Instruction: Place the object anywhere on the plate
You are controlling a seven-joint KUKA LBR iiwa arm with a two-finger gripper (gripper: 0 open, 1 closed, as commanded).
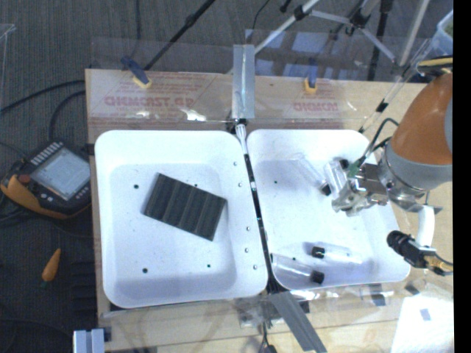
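Three clear plastic tubes with black caps lie in the right bin (383, 271); two sit near its front edge, one (335, 253) just behind the other (294, 268), and a third (309, 169), fainter, lies further back with its dark end close by the gripper (344, 190). That third tube looks like your likeliest target, though you cannot be sure from here. The gripper hangs low over the right bin's middle; whether it is open or shut, or has hold of anything, you cannot tell at this slant.

Expect the tube to be light, stiff and slick; being round, it will probably roll or squirt sideways if pinched off-centre. Take it across the barrel near mid-length, not at the cap; the clear body is hard to see against the white floor, so judge its line by the cap.

The plate (184, 206) – a dark ribbed slab – lies askew in the left bin (110, 285), well apart from the tubes; its grooves should help to stop rolling. Between the bins stand the two raised rims (252, 219), which the carry must clear. On the tabletop (169, 98) behind are blue clamps (136, 70); a teach pendant (53, 179) sits off to the left – none of it in the way.
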